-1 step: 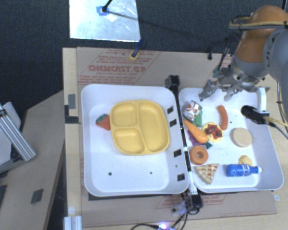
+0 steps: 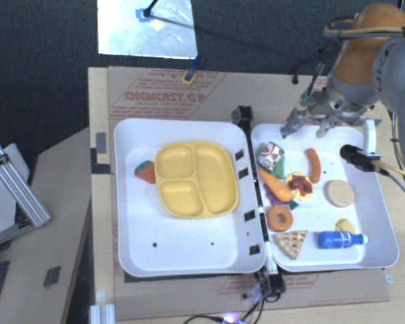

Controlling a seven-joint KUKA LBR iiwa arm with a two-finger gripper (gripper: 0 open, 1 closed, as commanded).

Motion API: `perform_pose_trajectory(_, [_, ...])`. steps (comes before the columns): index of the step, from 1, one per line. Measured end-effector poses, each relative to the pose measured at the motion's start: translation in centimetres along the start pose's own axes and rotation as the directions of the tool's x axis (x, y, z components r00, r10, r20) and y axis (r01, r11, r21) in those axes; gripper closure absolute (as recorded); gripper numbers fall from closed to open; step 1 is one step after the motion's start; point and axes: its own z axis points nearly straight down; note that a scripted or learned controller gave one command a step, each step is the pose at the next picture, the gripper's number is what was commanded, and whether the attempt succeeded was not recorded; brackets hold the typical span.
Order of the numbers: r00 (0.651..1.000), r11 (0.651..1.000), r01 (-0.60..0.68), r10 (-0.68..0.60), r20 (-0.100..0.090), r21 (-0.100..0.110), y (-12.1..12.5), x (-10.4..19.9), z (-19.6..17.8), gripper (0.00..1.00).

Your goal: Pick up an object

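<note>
Gripper point(image 2: 305, 121): hangs over the back edge of the right bin point(image 2: 381, 204), fingers spread wide, nothing between them.
Arm point(image 2: 371, 52): comes in from the right, wrist over the bin's back right corner.
Sausage point(image 2: 313, 164): nearest likely target; lies just in front of the gripper, a little to its right in the camera view, clear of its neighbours.
Sausage axis: long axis runs front to back, so the fingers would need to close across it from the sides.
Carton point(image 2: 271, 155): small, tilted, in front of and to the left of the gripper, against the bin's left wall.
Carrot point(image 2: 275, 185): slants further forward, touching the pizza-like toy point(image 2: 299, 184).
Others in right bin: biscuit point(image 2: 339, 194), donut point(image 2: 280, 218), pizza slice point(image 2: 291, 242), blue bottle point(image 2: 339, 239) lying on its side at the front.
Left bin point(image 2: 131, 248): yellow tray point(image 2: 193, 179), strawberry point(image 2: 146, 171) at its left edge; well apart from the gripper.
Judgement: nothing is picked yet; a short drop forward onto the sausage looks the easiest move.
</note>
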Motion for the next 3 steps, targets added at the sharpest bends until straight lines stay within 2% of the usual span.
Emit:
perform_pose_trajectory(1, [1.0,1.0,-0.002,0.002,-0.005,-0.006,-0.2,-0.1,5.5,0.0])
perform_pose_trajectory(2, [1.0,1.0,-0.001,0.001,0.004,-0.016,0.2,-0.3,7.6,0.0])
perform_pose_trajectory(3, [1.0,1.0,0.001,-0.001,0.001,-0.006,-0.1,-0.2,7.1,1.0])
